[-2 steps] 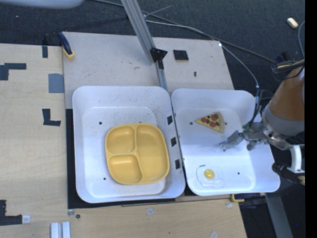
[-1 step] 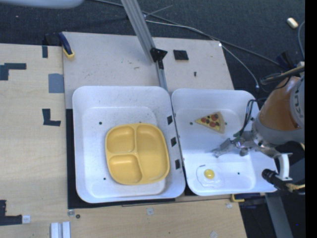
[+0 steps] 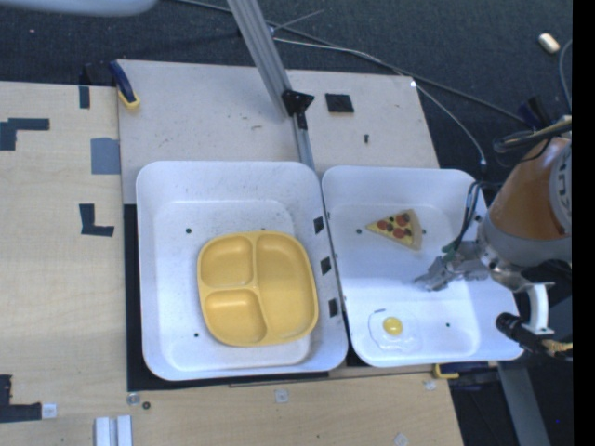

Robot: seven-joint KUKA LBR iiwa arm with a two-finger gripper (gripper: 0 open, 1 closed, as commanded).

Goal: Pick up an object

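Gripper [image 3: 435, 279] low in right bin [image 3: 409, 182], near its right wall, fingers [image 3: 429, 282] pointing left toward bin middle. Finger gap too small and blurred to read; cannot tell how far open. Nothing seen between fingers, so nothing counted as held. Arm [image 3: 532, 203] entering from right, orange band above wrist, wrist tipped down into bin: probably a low approach rather than a lift.

Pizza slice [image 3: 397, 228] flat on bin floor, up and left of fingertips, near but apart, no contact. Point of slice toward left, crust edge on gripper side. Fried egg [image 3: 391, 327] flat at front of same bin, below and left of fingertips, also apart. Both toys thin and lying flat, likely hard to get fingers under; a closing pinch could slide either one instead of seizing it.

Judgement: pick not yet made. Bare white floor under the fingertips, between the two toys. Which toy is the target cannot be told from pose alone.

Yellow divided plate [image 3: 257, 288] in left bin [image 3: 186, 179], well apart from gripper, three compartments, right way up
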